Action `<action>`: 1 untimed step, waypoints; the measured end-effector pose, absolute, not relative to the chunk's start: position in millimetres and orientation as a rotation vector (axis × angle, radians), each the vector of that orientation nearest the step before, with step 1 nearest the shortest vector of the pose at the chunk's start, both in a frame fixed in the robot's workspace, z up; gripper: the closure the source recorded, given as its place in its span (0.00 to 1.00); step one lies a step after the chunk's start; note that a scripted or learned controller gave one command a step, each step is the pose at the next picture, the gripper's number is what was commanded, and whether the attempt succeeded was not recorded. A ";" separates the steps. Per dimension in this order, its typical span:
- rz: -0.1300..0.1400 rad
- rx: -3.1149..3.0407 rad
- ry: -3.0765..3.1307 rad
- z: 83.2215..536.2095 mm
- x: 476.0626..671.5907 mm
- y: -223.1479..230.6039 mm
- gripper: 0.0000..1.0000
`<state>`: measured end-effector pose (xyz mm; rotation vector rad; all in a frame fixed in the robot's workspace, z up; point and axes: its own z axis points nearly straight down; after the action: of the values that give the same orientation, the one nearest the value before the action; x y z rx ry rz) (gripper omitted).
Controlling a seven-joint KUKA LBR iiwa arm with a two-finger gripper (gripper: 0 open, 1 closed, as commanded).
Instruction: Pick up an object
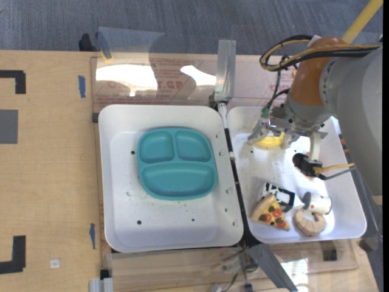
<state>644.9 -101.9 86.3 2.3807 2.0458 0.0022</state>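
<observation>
The grey two-finger gripper [271, 134] is hanging over the far left part of the right shallow white bin [352, 221], fingers spread wide astride a yellow banana-shaped toy [270, 141]. The toy is lying with its long axis running left to right. A teal three-compartment plastic plate [177, 162] is sitting in the left white bin [115, 181].

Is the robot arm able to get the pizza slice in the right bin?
Probably yes. The pizza slice lies face up near the bin's front, uncovered. The gripper hangs over a yellow thing farther back, and nothing lies on the slice, though a donut sits close beside it.
</observation>
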 end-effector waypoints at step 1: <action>0.008 2.375 2.044 99.5 646.9 -101.6 1.00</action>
<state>646.9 -101.6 99.5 2.3751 2.0437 0.0083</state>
